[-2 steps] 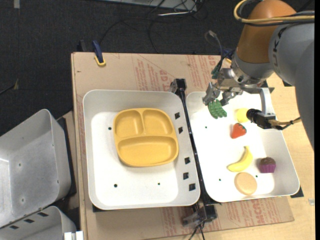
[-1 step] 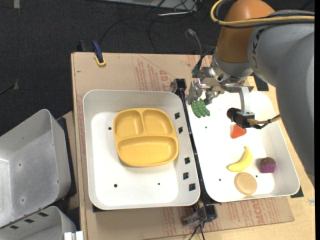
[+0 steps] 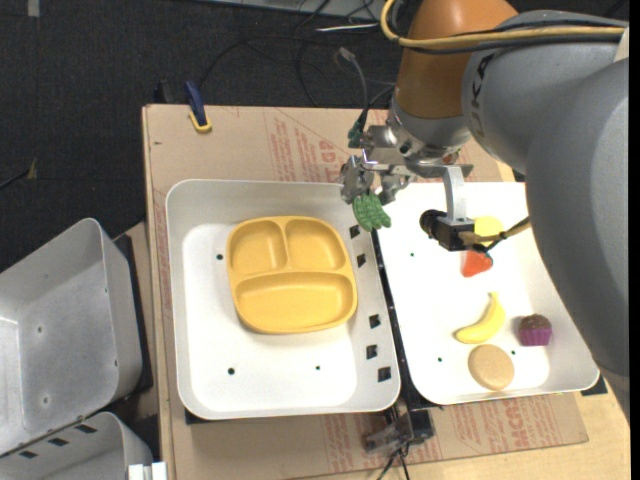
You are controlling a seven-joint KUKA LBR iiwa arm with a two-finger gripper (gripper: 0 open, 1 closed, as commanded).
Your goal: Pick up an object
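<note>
On your left, the left bin (image 3: 190, 368) holds a yellow divided plate (image 3: 292, 273). At the far end of the seam between the bins, the hand (image 3: 368, 200) is closed on a small green toy (image 3: 371, 212) — lifted just above the rims. In the right bin (image 3: 430, 368) you see a strawberry (image 3: 477, 262), banana (image 3: 482, 321), round biscuit (image 3: 491, 366) and purple piece (image 3: 534, 330).

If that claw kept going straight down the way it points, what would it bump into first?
Probably the raised rim between the two white bins, near their far end. The gripper has a small green object at its tip, which would land first. Height is hard to judge.
</note>
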